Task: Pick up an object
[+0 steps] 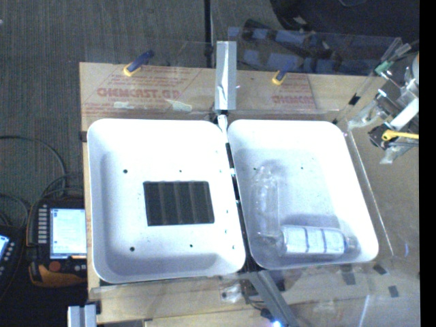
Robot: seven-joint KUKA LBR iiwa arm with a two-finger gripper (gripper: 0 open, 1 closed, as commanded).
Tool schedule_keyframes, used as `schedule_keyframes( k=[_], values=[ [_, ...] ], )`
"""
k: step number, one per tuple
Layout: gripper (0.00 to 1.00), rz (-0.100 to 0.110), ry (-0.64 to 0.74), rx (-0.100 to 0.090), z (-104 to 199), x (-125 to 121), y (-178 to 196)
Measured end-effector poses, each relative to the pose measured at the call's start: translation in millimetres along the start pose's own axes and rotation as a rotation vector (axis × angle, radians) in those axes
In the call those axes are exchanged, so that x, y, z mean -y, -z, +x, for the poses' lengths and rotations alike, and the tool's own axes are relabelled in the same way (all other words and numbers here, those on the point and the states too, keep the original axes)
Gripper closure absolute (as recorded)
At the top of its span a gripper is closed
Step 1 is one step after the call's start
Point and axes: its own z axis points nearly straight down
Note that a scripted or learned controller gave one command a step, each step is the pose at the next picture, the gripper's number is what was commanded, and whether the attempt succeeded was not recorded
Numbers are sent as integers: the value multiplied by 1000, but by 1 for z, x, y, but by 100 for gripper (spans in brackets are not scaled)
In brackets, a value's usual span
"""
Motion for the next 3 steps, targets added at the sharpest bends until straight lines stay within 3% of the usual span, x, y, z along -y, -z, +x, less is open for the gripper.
schedule_keyframes(
  k=[1,2,3],
  values=[
    [0,1,-431,1,-5,-35,13],
    [0,6,-430,1,-14,23,-114],
    [0,2,-428,-1,59,83,-46]
  ],
)
